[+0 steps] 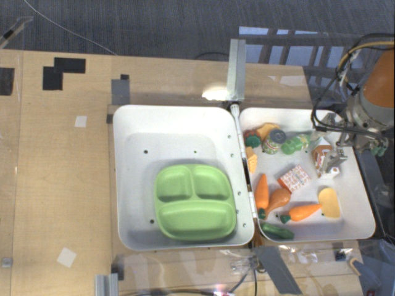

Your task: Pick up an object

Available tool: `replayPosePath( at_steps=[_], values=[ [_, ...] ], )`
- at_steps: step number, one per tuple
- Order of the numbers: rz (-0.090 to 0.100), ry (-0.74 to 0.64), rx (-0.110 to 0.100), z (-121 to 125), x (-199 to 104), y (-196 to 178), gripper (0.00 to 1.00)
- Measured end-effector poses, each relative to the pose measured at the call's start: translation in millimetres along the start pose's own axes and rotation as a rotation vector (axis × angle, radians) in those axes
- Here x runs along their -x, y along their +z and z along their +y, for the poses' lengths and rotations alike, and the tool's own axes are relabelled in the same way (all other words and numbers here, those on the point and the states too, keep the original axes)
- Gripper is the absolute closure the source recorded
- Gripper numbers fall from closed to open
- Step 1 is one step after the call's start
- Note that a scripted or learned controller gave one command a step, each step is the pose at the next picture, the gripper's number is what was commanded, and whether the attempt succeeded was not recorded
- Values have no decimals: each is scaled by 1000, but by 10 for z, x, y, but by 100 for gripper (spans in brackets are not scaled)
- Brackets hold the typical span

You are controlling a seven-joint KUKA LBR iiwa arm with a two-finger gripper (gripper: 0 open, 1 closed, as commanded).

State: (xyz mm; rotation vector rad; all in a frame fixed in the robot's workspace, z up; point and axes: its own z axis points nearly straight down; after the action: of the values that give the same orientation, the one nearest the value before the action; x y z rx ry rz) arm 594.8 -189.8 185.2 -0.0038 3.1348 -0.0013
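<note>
Hand (334,163) low in right bin (364,227) — grip unclear.

Wood-tone counter (55,184) carries two shallow white bins touching side by side. Left bin (133,165) is the landmark: right bin (358,221) butts its right wall, black tape marks (63,70) sit on the counter up-left of it, small pale squares (66,257) lie left and down-left, metal upright bracket (236,69) stands at its top-right corner
</note>
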Motion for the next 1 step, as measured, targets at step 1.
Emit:
replayPosePath(
  at_steps=[1],
  values=[
    [-22, -140, -4, 177, 229, 628, 0]
  ],
)
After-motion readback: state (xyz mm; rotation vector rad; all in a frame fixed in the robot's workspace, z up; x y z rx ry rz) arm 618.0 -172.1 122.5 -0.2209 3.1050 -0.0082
